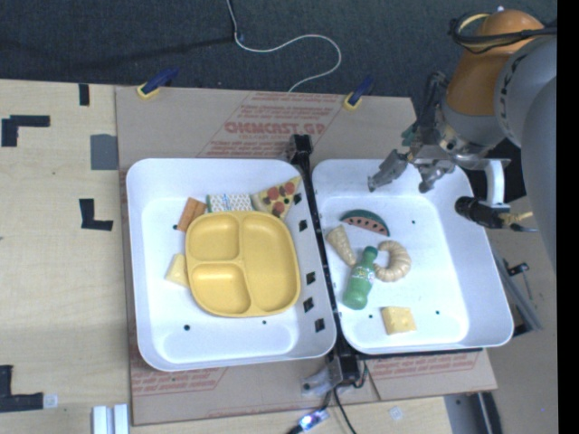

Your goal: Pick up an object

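Hovering at the right bin's twelve o'clock rim, the tool stands spread, pinching nothing. Green bottle lies mid-bin: probably light, rigid, slick; best pinched across its body.

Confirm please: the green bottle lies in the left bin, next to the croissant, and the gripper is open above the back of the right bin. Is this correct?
One detail is wrong. The camera view shows the green bottle in the right bin, not the left. The rest holds: it lies beside the croissant, and the gripper is open above the back of that bin.
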{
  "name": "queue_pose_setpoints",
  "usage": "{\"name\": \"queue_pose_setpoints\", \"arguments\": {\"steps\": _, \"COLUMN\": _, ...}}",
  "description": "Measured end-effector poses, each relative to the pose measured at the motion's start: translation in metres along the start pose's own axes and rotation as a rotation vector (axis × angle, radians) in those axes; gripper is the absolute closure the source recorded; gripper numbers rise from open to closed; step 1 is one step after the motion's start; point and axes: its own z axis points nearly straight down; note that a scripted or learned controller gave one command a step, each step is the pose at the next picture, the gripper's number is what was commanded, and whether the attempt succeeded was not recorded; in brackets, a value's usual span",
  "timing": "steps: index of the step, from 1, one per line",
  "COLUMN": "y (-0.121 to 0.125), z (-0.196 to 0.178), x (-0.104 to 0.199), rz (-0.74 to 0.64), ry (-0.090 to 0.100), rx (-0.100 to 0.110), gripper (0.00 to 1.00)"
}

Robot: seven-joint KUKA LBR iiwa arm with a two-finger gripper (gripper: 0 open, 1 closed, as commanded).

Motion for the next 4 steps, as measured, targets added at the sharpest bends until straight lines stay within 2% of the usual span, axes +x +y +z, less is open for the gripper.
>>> {"name": "queue_pose_setpoints", "arguments": {"steps": 1, "y": 0.003, "z": -0.01, "x": 0.0, "rz": -0.003, "ry": -0.002, "rx": -0.015, "gripper": 0.0}}
{"name": "queue_pose_setpoints", "arguments": {"steps": 2, "y": -0.007, "z": 0.047, "x": 0.002, "rz": -0.003, "ry": -0.003, "rx": -0.01, "gripper": 0.0}}
{"name": "queue_pose_setpoints", "arguments": {"steps": 3, "y": -0.005, "z": 0.097, "x": 0.004, "rz": -0.003, "ry": -0.002, "rx": -0.017, "gripper": 0.0}}
{"name": "queue_pose_setpoints", "arguments": {"steps": 4, "y": -0.005, "z": 0.085, "x": 0.004, "rz": -0.006, "ry": -0.002, "rx": -0.017, "gripper": 1.0}}
